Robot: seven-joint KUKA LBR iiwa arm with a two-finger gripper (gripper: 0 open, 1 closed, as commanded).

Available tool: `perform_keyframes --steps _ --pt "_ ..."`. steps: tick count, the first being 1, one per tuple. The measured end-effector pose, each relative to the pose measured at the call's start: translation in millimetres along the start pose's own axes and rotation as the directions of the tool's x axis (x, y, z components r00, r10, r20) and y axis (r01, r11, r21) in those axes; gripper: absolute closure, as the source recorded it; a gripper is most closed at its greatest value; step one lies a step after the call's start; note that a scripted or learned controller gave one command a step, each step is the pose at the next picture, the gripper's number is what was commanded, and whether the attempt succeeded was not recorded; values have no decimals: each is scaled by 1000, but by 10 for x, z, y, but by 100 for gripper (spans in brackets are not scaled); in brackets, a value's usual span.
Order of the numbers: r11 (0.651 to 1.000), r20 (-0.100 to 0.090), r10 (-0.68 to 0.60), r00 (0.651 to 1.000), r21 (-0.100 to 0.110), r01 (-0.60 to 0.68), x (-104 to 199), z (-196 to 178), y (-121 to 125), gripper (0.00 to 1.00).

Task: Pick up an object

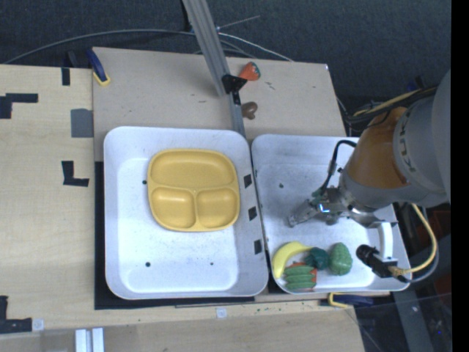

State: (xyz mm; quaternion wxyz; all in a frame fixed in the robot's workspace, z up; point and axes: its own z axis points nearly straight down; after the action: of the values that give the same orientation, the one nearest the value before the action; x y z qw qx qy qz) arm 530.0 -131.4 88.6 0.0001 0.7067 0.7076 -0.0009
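A: Where did the things to be picked lie?

B: They sat clustered at the near edge of the right bin (293, 152): a yellow banana (287, 254) curved on the left of the group, a small green and red vegetable (300, 275) just beside it on the near side, a dark teal piece (318, 258) in the middle, and a green lump (340, 259) on the right. All of them touched or nearly touched one another.

A: And the claw?

B: The gripper (302, 215) hung over the middle of that same bin, a little farther from the camera than the cluster, its tip pointing left. Nothing showed between its fingers. Whether they stood apart or together could not be told from that slant.

A: So which step was that?

B: It looked like the approach; no object had been lifted. The arm (381, 160) reached in from the right with its orange band above the wrist.

A: What would the next move have called for?

B: Probably a shift toward the near edge and a descent on one piece. The banana seemed the freest target, since its far side was bare. The crowding risked a nudge to the neighbours.

A: And the left bin (117, 196)?

B: It held a yellow divided plate (194, 189) with three compartments, nothing in them.
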Motion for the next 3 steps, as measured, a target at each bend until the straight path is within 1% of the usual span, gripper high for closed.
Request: perform_keyframes --steps 1,2,3 --pt "1000 -2 0 1000 1 0 6 -106 0 100" --pt "1000 -1 2 1000 -3 -2 -76 -596 -53 100" --pt "1000 0 0 1000 -5 0 -122 -1177 -121 100"
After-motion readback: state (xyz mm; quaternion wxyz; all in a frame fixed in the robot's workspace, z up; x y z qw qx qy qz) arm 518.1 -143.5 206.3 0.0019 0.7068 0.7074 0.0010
